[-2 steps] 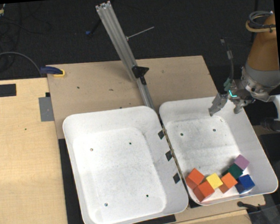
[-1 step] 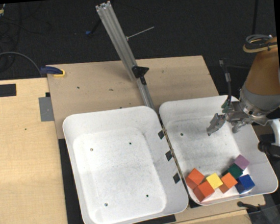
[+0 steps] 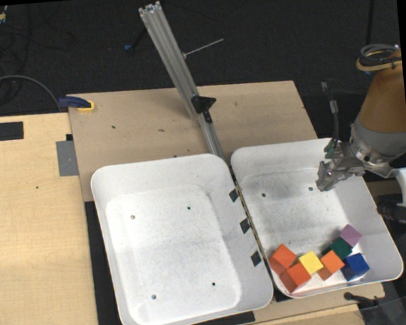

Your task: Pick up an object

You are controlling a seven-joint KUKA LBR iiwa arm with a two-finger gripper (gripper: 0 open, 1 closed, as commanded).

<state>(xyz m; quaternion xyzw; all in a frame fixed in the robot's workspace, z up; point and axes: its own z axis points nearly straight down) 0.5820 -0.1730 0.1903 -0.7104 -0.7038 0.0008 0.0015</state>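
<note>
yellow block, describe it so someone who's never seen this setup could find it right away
Start at the right-hand white bin, the one the gripper hangs over, and look down to the cluster of blocks along its near edge. The yellow block sits in the middle of that cluster, with orange blocks on both sides. It is the only yellow one there.
</note>
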